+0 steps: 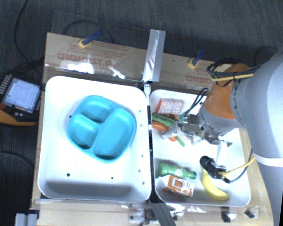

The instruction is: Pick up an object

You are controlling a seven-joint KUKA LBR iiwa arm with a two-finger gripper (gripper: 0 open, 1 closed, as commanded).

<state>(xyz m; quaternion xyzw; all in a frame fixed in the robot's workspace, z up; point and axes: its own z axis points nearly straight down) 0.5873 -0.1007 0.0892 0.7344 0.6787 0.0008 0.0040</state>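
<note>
Two white bins (147,151) on bench, dark carpet (20,18) around

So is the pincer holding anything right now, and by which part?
Cannot be told. The pincer is down in the right bin among the carrot-like items, but the wrist hides whether anything sits between its tips.

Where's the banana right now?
The banana lies in the right bin, near its front right corner, just right of the green bottle.

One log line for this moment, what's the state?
arm: over right bin | tool: low at carrot cluster, grasp unconfirmed | banana, green bottle: untouched | left bin: blue tray
</note>
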